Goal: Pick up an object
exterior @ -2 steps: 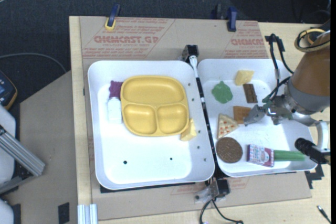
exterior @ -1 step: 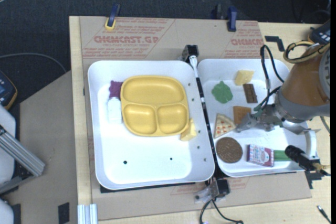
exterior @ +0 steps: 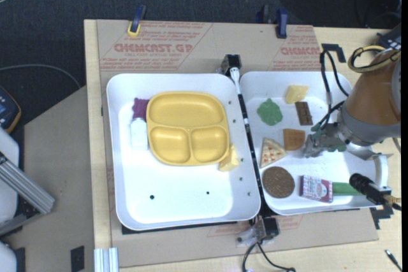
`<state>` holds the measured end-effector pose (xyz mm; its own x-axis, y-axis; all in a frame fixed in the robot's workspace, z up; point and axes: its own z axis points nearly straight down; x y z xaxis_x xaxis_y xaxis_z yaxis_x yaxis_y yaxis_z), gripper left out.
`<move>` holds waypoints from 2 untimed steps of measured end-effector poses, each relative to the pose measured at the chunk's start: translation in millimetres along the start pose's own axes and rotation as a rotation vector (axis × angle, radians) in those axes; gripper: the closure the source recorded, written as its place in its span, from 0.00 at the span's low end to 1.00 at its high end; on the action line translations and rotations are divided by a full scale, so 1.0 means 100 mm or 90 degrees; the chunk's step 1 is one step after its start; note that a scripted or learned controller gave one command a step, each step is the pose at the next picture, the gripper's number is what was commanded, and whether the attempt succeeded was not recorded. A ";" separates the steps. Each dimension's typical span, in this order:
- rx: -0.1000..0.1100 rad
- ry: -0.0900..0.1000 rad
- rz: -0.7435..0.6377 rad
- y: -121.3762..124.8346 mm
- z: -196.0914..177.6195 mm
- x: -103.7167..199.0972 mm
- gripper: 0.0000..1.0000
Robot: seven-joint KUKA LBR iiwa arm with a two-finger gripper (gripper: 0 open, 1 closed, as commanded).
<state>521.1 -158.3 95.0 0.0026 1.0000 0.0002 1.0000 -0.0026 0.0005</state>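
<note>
A: From the camera above, the arm (exterior: pixel 376 102) is seen reaching in from the right, and the gripper (exterior: pixel 317 144) is lowered into the right bin (exterior: pixel 331 202), presumably because that is where the small items are spread for picking.

B: Is anything clamped?

A: That cannot be told; the gripper's end is blurred. It is set just beside the brown square (exterior: pixel 293 138), which is judged the likely target, with the pizza slice (exterior: pixel 271 152) near.

B: And the left bin (exterior: pixel 185 210)?

A: A yellow divided tray (exterior: pixel 188 127) is laid there, well apart from the gripper, so it is probably not being aimed at.
</note>
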 end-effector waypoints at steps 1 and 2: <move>-0.003 -0.001 -0.002 -0.03 -0.46 0.06 1.00; -0.004 -0.002 -0.002 -0.01 -0.88 0.05 1.00</move>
<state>520.1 -153.3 183.5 -0.0013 1.0000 -0.0025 1.0000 0.0013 0.0063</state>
